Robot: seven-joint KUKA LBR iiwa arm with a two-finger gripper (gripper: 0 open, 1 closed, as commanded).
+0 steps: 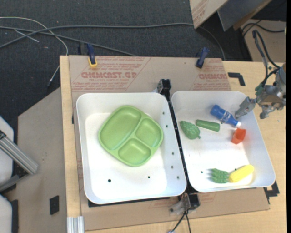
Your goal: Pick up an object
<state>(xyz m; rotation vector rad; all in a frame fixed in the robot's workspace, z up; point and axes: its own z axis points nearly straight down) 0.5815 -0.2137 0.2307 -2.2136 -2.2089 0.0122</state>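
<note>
Five objects [225, 114], one plate [131, 135].

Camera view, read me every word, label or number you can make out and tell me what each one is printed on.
"CHEMCAST GP": red print on the brown board under the bins, above the left bin.
A second red print of the same kind above the right bin: partly covered by a blue clamp, too blurred to read surely.
Red print on the cardboard box at the top edge: too blurred to read.
</note>
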